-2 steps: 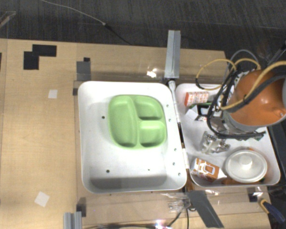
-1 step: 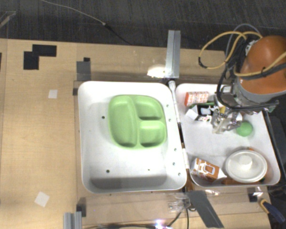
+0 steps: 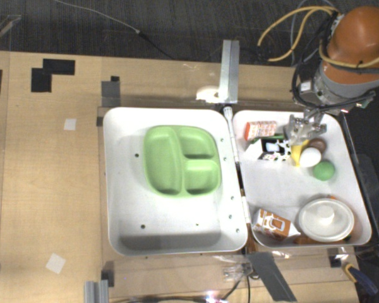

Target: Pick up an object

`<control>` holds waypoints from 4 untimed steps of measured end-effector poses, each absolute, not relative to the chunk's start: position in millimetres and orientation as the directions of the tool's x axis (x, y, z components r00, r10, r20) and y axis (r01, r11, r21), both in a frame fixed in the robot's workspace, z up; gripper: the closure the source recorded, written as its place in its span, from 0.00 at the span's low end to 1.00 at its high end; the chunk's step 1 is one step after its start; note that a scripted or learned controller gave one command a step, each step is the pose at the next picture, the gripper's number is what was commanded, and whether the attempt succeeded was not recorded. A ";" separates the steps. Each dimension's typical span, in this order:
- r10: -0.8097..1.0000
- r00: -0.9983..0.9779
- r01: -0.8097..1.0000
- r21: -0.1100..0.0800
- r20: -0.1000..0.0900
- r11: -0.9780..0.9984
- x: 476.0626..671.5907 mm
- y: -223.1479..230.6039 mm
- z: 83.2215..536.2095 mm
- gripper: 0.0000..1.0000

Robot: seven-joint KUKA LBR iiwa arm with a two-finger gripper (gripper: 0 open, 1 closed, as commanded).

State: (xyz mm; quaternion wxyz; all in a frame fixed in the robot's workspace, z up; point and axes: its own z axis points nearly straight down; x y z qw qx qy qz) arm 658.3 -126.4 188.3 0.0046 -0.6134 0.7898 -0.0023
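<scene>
Tool [image 3: 301, 133] over right bin [image 3: 275, 188], yellow object [image 3: 296, 154] just below.

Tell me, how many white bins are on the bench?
2. The left bin holds a green divided plate. The right bin, touching it side by side, holds the small things, such as a green ball and a white bowl.

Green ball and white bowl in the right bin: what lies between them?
Bare bin floor lies between the green ball and white bowl in the camera view.
</scene>
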 end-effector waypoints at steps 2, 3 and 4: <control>-0.999 0.053 -0.999 -0.002 -0.001 -0.053 487.8 -87.1 203.6 1.00; -0.948 0.319 -0.948 0.001 -0.002 -0.319 493.7 -85.3 159.5 1.00; -0.985 0.171 -0.985 -0.005 -0.002 -0.171 546.0 -78.7 184.6 1.00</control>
